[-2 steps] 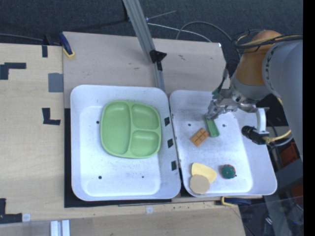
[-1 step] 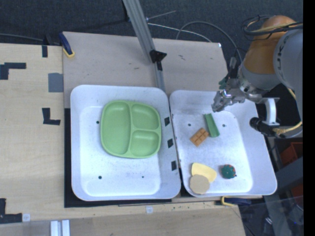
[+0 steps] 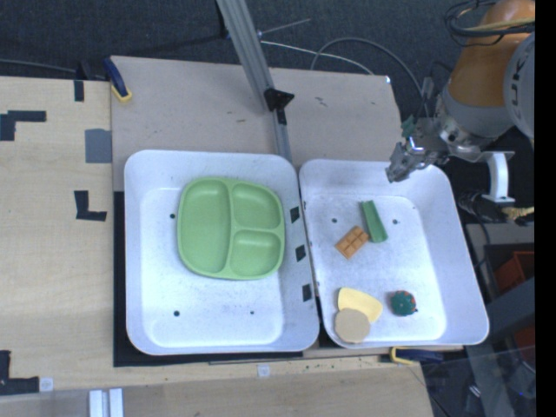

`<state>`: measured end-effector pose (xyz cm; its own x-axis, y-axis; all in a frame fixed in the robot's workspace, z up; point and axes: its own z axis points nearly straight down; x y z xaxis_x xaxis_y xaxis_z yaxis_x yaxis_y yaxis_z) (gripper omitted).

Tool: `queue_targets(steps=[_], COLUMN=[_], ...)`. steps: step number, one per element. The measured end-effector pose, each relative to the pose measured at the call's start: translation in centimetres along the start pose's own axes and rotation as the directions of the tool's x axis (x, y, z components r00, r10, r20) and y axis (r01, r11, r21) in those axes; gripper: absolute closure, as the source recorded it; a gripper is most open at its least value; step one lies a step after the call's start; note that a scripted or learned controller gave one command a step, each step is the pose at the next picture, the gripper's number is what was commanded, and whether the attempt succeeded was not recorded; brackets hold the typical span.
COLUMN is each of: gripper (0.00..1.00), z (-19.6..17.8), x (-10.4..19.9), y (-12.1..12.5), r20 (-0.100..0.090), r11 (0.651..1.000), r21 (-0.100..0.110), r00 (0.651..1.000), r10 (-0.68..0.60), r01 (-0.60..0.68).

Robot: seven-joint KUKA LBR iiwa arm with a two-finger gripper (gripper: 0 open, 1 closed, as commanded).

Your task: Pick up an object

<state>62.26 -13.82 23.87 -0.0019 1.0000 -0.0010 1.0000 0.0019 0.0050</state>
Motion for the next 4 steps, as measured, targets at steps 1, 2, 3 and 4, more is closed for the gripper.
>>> queue_targets(steps=[1,2,3,4], gripper=[1.00,1.00,1.00,1.00], z=[1.1,0.4,0.8,-0.1], x=[5.0,10.8,15.2,20.3], y=[0.3,0.4,0.7,1.9], r20=[-0.002,-0.003,-0.002,-0.003], r11=[1.000,1.000,1.000,1.000], r21=[0.006,0.006,0.007,0.005], r00=[1.000,1.000,1.000,1.000], r10=[-0.004,-0.005,-0.004,-0.005], r01=[0.004,0.005,0.004,0.005])
